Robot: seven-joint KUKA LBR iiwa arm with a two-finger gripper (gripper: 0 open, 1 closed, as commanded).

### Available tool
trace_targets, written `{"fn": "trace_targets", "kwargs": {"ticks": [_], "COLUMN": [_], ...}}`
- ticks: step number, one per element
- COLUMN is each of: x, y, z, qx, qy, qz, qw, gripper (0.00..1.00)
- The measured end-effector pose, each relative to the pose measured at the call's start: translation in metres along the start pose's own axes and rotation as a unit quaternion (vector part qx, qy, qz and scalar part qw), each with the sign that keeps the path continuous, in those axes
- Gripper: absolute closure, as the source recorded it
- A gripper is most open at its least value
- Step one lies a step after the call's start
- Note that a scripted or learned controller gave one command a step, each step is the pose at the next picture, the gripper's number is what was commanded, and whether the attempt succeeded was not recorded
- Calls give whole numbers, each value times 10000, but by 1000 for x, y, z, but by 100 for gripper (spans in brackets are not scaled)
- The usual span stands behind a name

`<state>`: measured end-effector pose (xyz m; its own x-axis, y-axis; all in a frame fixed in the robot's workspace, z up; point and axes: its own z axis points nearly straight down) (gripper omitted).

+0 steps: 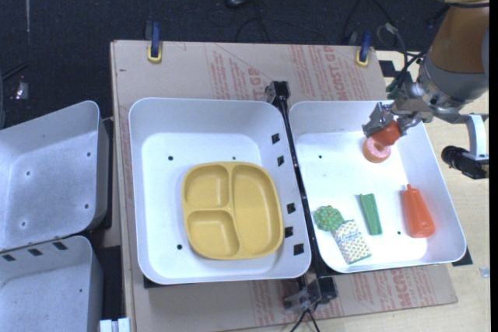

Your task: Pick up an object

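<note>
1. Two shallow white bins sit side by side on the bench: the left bin [148, 167] and the right bin [447, 206], meeting at a dark divider in the middle.
2. Largest of the contents is a yellow divided plate [232, 209], flat in the left bin with three compartments, all bare.
3. Reaching in from the right, the arm [459, 43] ends in the gripper [387, 128] at the far side of the right bin.
4. An orange-red round object [378, 147] lies right at the gripper's tip, partly covered by it. How far the pincer is spread, and whether it has any hold on this piece, cannot be told from this slant.
5. An orange bottle-shaped toy [418, 211] lies near the right wall, well apart from the gripper.
6. A green stick [370, 213] lies just left of it, and a green broccoli-like toy [327, 217] touches a small patterned packet [352, 242] at the near left corner.
7. Risk, as a judgement: the round piece looks small and smooth, so an off-centre squeeze could squirt it sideways or roll it toward the far wall, and a lift would come up with nothing.
</note>
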<state>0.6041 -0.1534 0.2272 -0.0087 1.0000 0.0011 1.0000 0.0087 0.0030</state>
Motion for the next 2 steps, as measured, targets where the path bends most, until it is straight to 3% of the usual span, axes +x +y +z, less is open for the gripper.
{"fn": "trace_targets", "kwargs": {"ticks": [1,2], "x": [51,108], "y": [-3,13], "z": [5,0], "qx": [24,2], "qy": [4,3], "qz": [6,2], "qw": [10000,10000], "gripper": [100,100]}}
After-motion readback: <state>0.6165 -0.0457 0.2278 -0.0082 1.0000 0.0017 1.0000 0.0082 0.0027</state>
